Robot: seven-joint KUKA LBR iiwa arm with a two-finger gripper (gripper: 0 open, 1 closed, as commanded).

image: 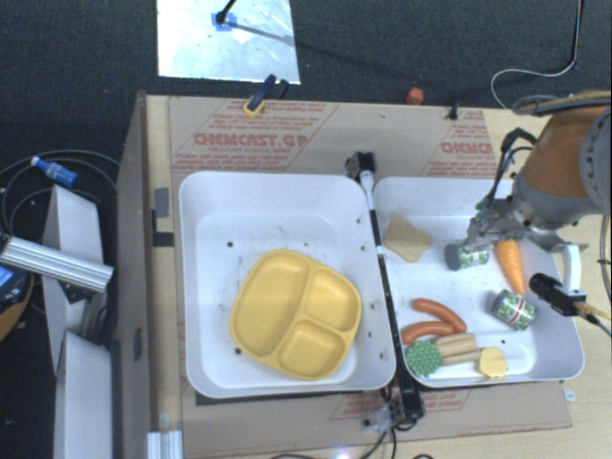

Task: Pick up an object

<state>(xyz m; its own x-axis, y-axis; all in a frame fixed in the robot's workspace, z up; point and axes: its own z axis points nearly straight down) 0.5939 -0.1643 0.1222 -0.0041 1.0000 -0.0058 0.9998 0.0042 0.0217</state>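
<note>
My gripper (485, 232) hangs over the back of the right bin (564, 352), coming in from the right. Just in front of its tip, to the left, a small green and white can (464, 254) lies on its side, very close to or touching it. An orange carrot (510, 264) lies right beside the gripper, pointing toward the front. A second green can (513, 309) sits further forward. Nothing shows as held.
The right bin also holds a tan bread slice (407, 239), two sausages (438, 307), a green round piece (423, 357), a wooden stick (457, 345) and a yellow piece (492, 361). A yellow divided plate (296, 312) lies in the left bin (206, 256).
</note>
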